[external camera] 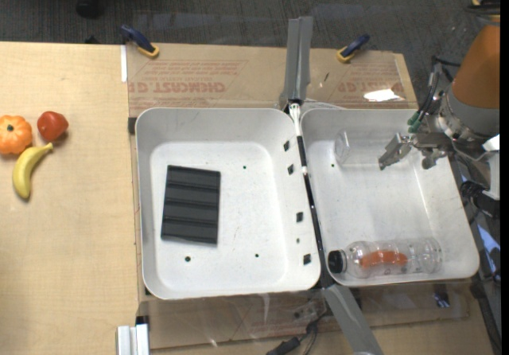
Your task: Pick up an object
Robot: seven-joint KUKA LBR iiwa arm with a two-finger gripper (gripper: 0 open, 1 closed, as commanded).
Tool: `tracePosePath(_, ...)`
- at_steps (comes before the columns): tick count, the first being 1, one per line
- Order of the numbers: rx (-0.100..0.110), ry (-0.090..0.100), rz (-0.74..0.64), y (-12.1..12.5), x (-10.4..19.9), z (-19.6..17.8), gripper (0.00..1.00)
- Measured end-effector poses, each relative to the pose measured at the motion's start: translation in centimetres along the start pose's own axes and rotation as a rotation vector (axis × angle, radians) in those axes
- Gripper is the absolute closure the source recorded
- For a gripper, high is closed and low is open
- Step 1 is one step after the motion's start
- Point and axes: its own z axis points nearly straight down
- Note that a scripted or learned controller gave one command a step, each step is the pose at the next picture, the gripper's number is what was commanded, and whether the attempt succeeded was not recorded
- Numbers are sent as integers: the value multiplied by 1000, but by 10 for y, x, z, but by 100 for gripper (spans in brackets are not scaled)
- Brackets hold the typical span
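The desk (64, 266) is carrying everything here, its pale wood running out on the far side of the left bin from the right bin (382, 210), which I will use as my reference. A sheet of printed cardboard (207, 79) is lying flat beyond the right bin and its neighbour, clipped down at the corners, most likely to protect the surface under the rig. The left bin (159, 186) is sitting edge to edge with the right bin, the two joined along a hinged seam so objects can be moved from one to the other. The arm (477, 83) is leaning in over the right bin's far outer corner, its orange band showing above the wrist. A dark ribbed block (191, 204) is lying flat in the left bin, well apart from the right bin. The clear plastic bottle (382, 259), the nearest likely target, is lying on its side inside the right bin along its near wall, black cap pointing toward the seam, probably because it rolled there. The gripper (407, 148) is hovering over the right bin's far half, well apart from the bottle, and its jaws are spreading apart with nothing between them, so I judge a grasp is not yet made. A banana (28, 170), an orange fruit (13, 135) and a red fruit (52, 125) are sitting clustered on the desk, far beyond the left bin.
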Motion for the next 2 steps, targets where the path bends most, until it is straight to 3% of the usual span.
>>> tracePosePath(1,0,1,80,-63,0,41,0)
tracePosePath(2,-4,0,11,-86,-38,6,0)
